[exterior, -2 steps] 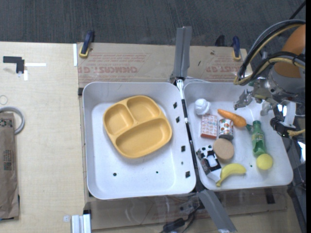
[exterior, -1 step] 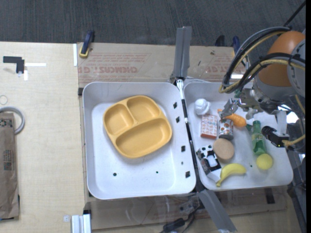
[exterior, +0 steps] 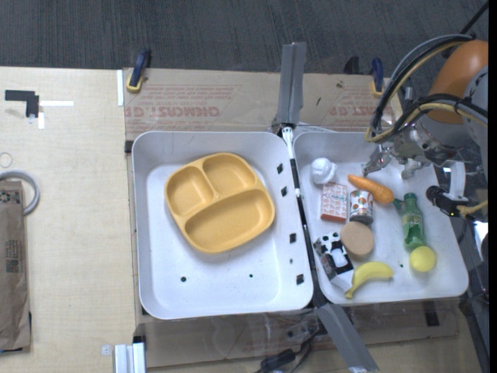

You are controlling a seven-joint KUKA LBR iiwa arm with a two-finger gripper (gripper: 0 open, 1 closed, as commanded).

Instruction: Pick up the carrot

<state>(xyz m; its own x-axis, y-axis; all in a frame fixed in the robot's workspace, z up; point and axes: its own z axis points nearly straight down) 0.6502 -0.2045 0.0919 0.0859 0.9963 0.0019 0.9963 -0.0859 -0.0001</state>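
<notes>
The orange carrot (exterior: pixel 370 186) lies flat in the right bin (exterior: pixel 450 286), near its far side, thick end to the left and tip pointing right toward a green bottle. My gripper (exterior: pixel 390 167) hangs just beyond and slightly right of the carrot, at the bin's back edge. Its jaws are open with nothing between them. The carrot is apart from the gripper and rests on the bin floor, close above a small can.
Crowded around the carrot are a white ball (exterior: pixel 322 169), a red-and-white box (exterior: pixel 335 203), a small can (exterior: pixel 361 206), a brown disc (exterior: pixel 359 239), the green bottle (exterior: pixel 411 220), a lemon (exterior: pixel 422 259) and a banana (exterior: pixel 369 274). A yellow divided plate (exterior: pixel 220 200) sits in the left bin (exterior: pixel 155 286).
</notes>
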